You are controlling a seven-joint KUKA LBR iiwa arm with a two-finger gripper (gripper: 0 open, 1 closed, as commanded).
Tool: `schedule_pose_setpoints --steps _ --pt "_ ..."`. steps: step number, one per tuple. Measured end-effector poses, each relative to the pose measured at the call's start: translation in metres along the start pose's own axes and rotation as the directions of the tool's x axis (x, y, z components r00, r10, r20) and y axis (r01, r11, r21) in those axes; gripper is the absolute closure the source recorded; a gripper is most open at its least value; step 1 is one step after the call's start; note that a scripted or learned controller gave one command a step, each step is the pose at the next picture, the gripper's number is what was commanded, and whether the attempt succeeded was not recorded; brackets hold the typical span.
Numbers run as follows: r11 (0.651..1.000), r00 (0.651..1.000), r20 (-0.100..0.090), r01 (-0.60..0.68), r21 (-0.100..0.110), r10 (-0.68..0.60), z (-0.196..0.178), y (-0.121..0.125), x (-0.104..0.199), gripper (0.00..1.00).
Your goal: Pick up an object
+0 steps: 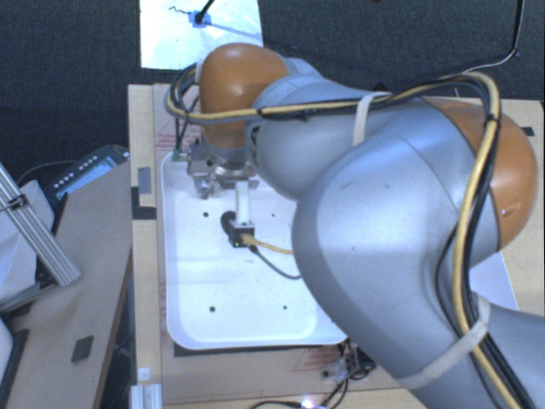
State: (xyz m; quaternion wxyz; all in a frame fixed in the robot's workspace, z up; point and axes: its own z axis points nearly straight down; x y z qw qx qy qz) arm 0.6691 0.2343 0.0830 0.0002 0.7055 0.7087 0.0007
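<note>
The grey arm (400, 211) was stretched in from three o'clock, right across the view. The white bin (204, 313) was seen at seven o'clock, its right part hidden by the arm. The gripper (220, 182) was held at the bin's twelve o'clock end, perhaps just above the floor; whether it was open or closed could not be told.

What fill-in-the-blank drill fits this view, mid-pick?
1. The bin under the claw is ___ in colour.
2. The band above the wrist is ___.
3. The arm reaches in from the view's ___ side.
Missing words: white; orange; right.
</note>
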Motion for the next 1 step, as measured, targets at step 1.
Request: schedule_pose_setpoints --steps 1 --pt "1.000 1.000 -0.006 0.001 -0.012 -0.001 -0.1476 -0.0427 0.0020 1.00"
